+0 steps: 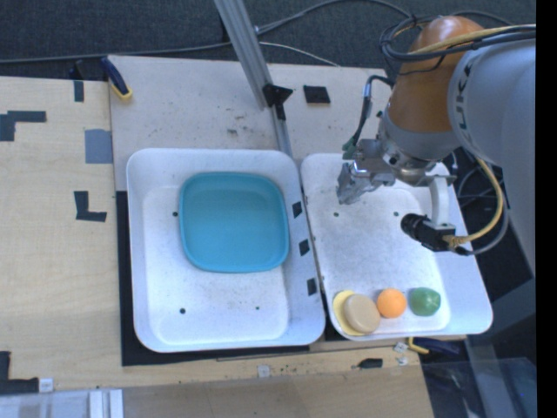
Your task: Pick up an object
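Observation:
Three small objects lie along the near edge of the right bin: a tan and yellow round piece, an orange ball and a green ball. My gripper hangs over the far left part of the right bin, well away from them. Nothing shows between its fingers.
A teal square plate lies in the left bin. A grey metal post slants up from between the bins. A black cable fitting hangs from the arm over the right bin.

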Controlling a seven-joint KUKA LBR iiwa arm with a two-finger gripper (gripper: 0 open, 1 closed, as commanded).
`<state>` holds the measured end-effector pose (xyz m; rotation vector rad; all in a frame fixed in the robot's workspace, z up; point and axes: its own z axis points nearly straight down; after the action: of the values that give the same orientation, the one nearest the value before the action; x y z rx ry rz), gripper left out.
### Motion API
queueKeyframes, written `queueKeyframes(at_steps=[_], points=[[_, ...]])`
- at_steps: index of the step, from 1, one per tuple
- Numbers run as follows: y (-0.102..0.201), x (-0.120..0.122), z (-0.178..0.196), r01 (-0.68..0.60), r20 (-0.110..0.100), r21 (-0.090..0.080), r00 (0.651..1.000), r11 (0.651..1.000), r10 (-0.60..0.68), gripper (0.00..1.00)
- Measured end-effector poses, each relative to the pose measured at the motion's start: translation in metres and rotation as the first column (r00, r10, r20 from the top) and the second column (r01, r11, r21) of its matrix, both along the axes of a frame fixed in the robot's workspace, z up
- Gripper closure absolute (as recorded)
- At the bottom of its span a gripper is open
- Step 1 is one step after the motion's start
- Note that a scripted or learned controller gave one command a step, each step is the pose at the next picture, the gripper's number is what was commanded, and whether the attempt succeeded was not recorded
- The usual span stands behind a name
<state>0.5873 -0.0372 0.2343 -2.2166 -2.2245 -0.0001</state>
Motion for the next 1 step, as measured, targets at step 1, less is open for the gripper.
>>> queueKeyframes(at_steps=[1], points=[[0.0441, 0.0084, 0.0043, 0.000, 0.000, 0.000, 1.000, 1.000, 0.000, 1.00]])
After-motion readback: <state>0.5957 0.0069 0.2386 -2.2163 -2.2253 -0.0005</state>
